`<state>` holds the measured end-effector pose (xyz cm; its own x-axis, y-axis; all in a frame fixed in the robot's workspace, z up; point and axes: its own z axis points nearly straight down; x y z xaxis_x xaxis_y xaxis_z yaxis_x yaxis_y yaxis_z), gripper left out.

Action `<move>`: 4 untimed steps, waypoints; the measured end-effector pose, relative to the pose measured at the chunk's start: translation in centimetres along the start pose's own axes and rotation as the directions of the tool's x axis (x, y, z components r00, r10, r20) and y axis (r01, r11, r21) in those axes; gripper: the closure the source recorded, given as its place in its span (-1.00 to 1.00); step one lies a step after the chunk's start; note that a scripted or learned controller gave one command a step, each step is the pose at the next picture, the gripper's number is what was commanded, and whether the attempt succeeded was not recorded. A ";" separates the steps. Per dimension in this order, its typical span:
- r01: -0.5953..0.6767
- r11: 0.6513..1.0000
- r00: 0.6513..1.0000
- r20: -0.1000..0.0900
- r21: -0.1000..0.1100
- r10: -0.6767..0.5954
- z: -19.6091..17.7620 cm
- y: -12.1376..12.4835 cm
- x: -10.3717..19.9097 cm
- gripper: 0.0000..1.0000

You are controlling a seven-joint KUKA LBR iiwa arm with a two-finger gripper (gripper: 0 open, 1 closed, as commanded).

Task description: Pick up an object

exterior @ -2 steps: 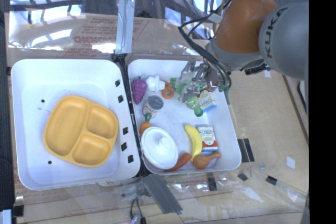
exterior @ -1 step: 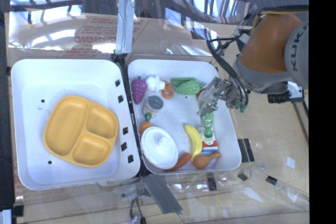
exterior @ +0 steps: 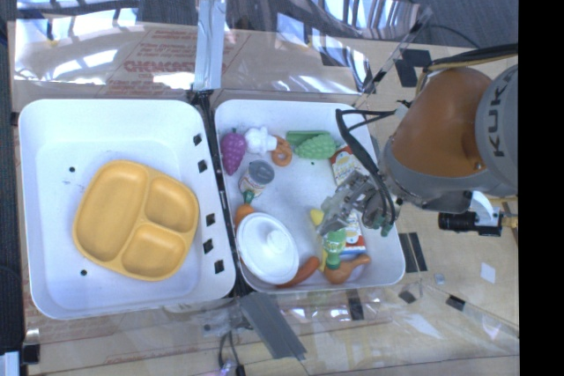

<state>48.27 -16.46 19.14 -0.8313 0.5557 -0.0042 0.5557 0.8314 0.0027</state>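
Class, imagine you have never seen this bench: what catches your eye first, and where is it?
The yellow plastic divided tray lies alone in the left white bin. The right white bin is crowded with small toys, among them a round white bowl and purple toy grapes. The grey-and-orange arm's claw reaches in from the right.

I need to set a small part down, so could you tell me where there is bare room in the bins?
The left bin has bare floor all around the yellow divided plate, widest along its upper side. The right bin is crowded; one bare patch lies mid-bin between the small can, white bowl and gripper.
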 end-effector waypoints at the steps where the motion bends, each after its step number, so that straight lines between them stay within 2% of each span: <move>1: 0.150 0.989 0.989 -0.002 0.002 -0.150 6.1 2.8 2.2 1.00; 2: 0.001 1.000 1.000 0.011 0.013 -0.001 6.2 5.3 2.8 1.00; 3: -0.041 0.999 0.999 -0.003 0.031 0.041 -0.2 9.7 3.3 1.00; 4: -0.043 0.999 0.999 0.000 0.014 0.043 -3.1 12.9 -0.7 1.00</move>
<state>56.02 -6.17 22.33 -0.8064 0.5914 -0.0043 0.5914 0.8063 -0.0109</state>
